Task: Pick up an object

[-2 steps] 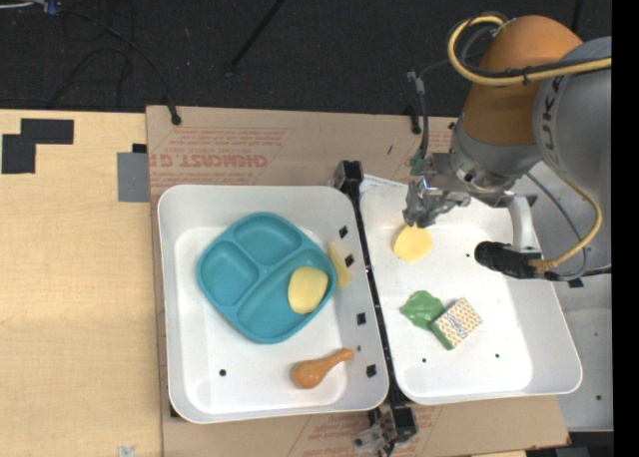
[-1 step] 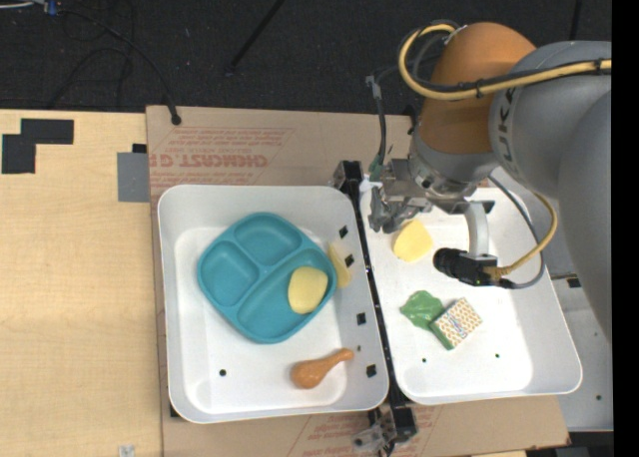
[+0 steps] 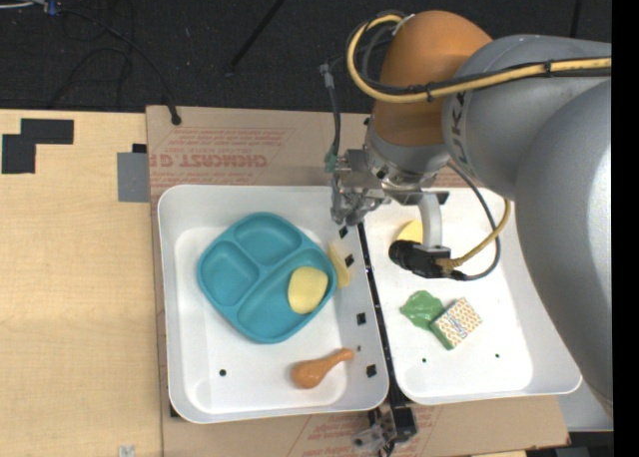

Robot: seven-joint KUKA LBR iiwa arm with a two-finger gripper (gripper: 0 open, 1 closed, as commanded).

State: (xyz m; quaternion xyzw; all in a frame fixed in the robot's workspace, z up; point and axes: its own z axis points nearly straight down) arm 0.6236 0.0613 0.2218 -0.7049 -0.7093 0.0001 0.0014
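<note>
Gripper (image 3: 349, 208) hangs low over the far end of the ridge where the two bins meet, just on the left bin's (image 3: 170, 245) side. The wrist and cables hide its tip, so I cannot tell whether it is spread or pressed together, and nothing can be seen held in it.

The closest candidate is a small pale yellow wedge (image 3: 341, 265) on the left bin's floor. It lies directly on the near side of the gripper, between the ridge and the right edge of the teal plate (image 3: 245, 275). Its long axis runs roughly far to near, almost parallel to the ridge. A short move toward the near side and then down would probably reach it, closing across its narrow width. The tight space between plate and ridge could get in the way.

Other options in the left bin are a yellow lump (image 3: 308, 288) in the plate's right compartment and an orange drumstick (image 3: 319, 369) near the front wall. The right bin (image 3: 529, 345) holds a yellow piece (image 3: 409, 232) just right of the gripper, partly hidden. Nearer in that bin, a green scrap (image 3: 421, 307) touches a patterned packet (image 3: 459, 321).
</note>
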